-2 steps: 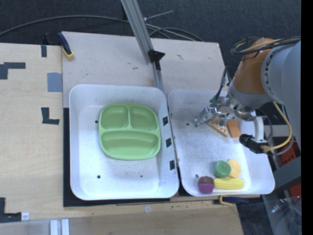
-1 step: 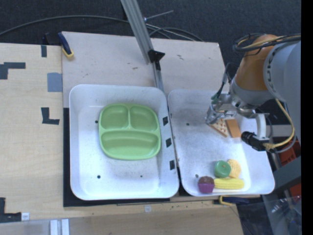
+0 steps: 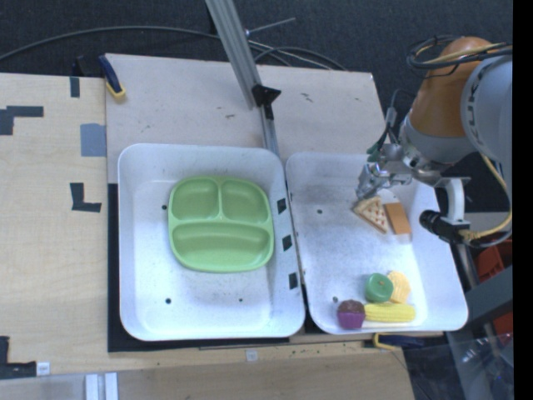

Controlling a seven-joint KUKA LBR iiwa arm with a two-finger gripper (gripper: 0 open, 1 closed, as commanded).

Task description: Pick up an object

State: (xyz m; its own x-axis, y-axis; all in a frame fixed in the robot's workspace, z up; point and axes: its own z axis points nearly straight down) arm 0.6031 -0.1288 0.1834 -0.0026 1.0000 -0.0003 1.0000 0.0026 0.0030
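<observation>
The shallow white right-hand bin point(image 3: 333, 248) is the landmark here. Its left and middle floor lies bare, giving open room from the near-left corner up to the far wall, while its things crowd the right side and the near-right corner. The grey arm with its orange band point(image 3: 441, 98) leans in over the bin's far-right rim, and the two-finger gripper point(image 3: 369, 188) hangs low near that rim — whether its fingers are spread or closed I cannot tell, since they blur into a dark cluster.

Just below the gripper tip, inside the bin, lies a tan wedge-shaped toy pizza slice point(image 3: 371, 214), so close that touching or apart cannot be judged. Beside it on the right lies a flat orange rectangular block point(image 3: 398, 220), the two just touching. In the bin's near-right corner sit a green round toy point(image 3: 379, 287), a yellow ridged piece point(image 3: 400, 287) just behind it, a yellow toy corn cob point(image 3: 390, 312) and a purple-and-brown round toy point(image 3: 351, 314) — all bunched together.

Left of this bin, rim to rim, the second white bin point(image 3: 141, 223) holds a green plastic divided plate point(image 3: 221, 224), lying flat near its middle.
</observation>
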